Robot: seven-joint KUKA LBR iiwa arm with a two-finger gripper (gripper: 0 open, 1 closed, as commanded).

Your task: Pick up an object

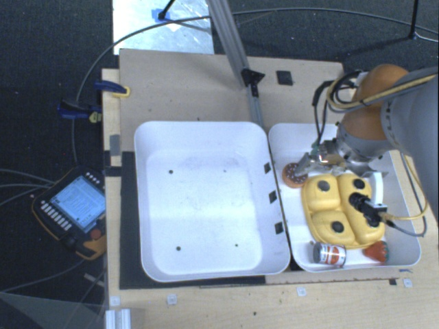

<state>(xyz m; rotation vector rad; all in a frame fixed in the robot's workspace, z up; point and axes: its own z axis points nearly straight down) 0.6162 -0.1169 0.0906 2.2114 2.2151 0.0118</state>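
the claw [312, 160] hangs low in the right bin [411, 252], i cannot tell its grip, and the round brown cookie [294, 175] lies just left of it.

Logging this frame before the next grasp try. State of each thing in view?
end effector: low in the right bin, over the round brown object.
round brown object: flat, at the bin's left wall.
yellow block: flat, mid-bin.
can: on its side by the near wall.
red object: near corner.
right bin: holds all four.
left bin: white floor bare.
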